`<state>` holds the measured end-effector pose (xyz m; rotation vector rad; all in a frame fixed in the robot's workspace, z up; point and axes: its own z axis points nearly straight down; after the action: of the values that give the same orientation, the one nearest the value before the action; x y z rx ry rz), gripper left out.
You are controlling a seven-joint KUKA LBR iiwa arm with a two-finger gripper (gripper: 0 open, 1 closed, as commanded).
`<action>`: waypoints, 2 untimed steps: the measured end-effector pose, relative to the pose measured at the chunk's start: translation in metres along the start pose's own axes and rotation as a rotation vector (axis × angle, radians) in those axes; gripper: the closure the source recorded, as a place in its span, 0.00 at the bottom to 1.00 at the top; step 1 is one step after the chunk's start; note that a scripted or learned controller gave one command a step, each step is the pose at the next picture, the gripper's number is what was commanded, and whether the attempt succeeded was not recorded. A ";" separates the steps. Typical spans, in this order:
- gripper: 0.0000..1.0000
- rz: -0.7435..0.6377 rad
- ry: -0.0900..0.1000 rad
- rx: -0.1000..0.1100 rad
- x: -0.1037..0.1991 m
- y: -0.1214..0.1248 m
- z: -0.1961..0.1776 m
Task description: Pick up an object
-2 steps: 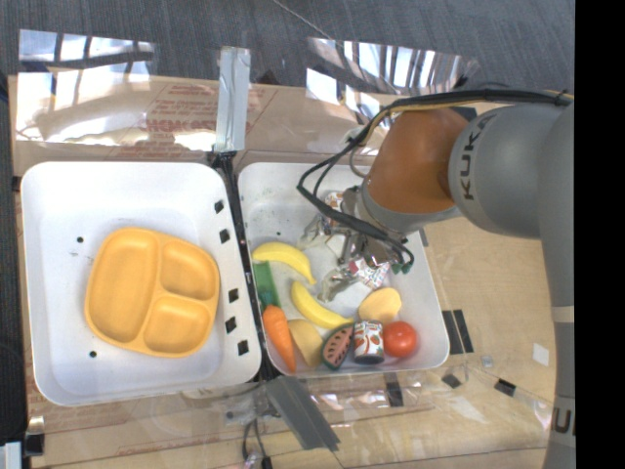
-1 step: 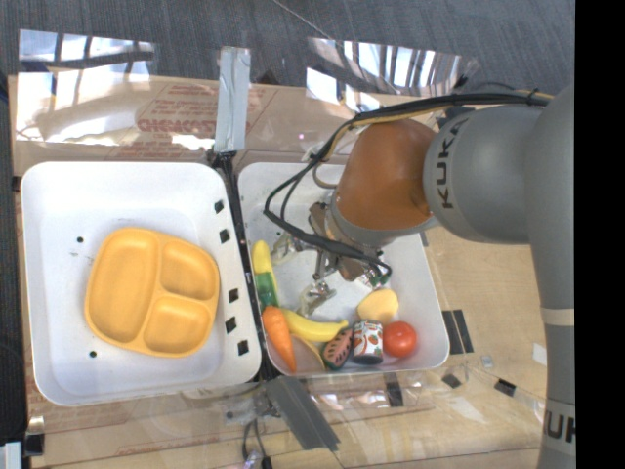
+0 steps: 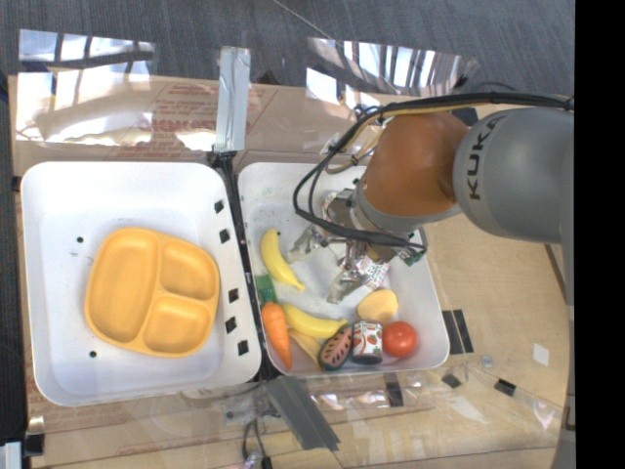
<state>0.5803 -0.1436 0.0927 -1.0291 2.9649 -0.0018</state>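
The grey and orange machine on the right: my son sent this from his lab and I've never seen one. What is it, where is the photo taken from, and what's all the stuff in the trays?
That is a robot arm, grey with an orange band above its wrist. It reaches in from the right, and a program moves it. The photo comes from one fixed camera above the bench, looking down at a slant.

On the bench sit two shallow white bins. The left bin holds a yellow divided plate. The right bin holds toy food: two bananas, a carrot, a tomato, a lemon, a small can and a watermelon slice.

The gripper hangs over the right bin, above the food. Its job is to pick up an object, but I see nothing clearly held in it, and the tangle of metal and cables hides how it stands.
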 end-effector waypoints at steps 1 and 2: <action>1.00 -0.004 -0.003 0.002 -0.002 0.000 -0.011; 1.00 0.030 -0.009 0.009 -0.071 0.003 -0.153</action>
<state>0.6343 -0.0973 0.2460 -0.9816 2.9693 -0.0104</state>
